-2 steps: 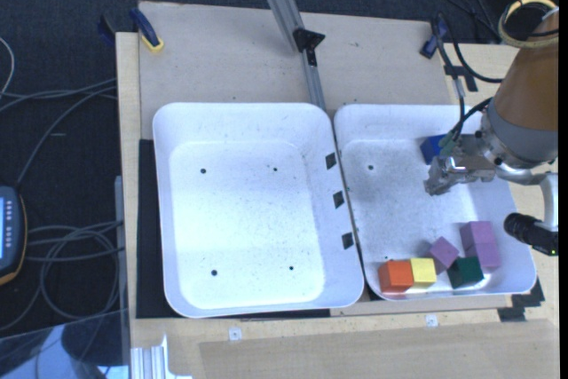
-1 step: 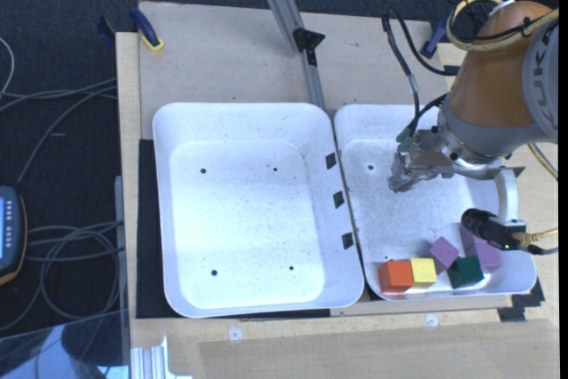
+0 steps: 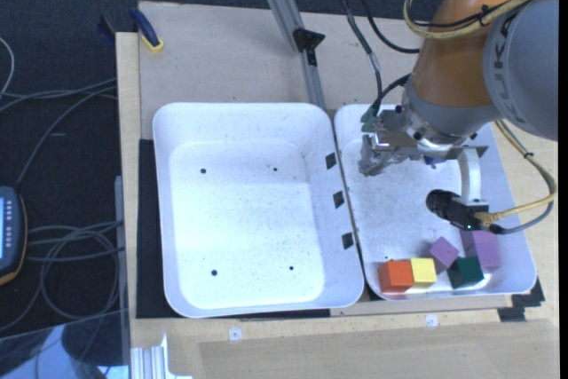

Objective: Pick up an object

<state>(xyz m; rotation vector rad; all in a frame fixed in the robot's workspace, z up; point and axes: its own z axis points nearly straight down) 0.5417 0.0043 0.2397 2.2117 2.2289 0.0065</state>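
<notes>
Coloured blocks point(image 3: 435, 264) huddle in the right bin's point(image 3: 390, 209) near corner; fingers point(image 3: 376, 157) hover above, spread unclear.

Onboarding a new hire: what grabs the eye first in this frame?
The arm's orange band looms over the right bin, with the gripper hanging near the bin's far end. A cluster of coloured blocks sits in that bin's near corner. The left bin is plain speckled white.
</notes>
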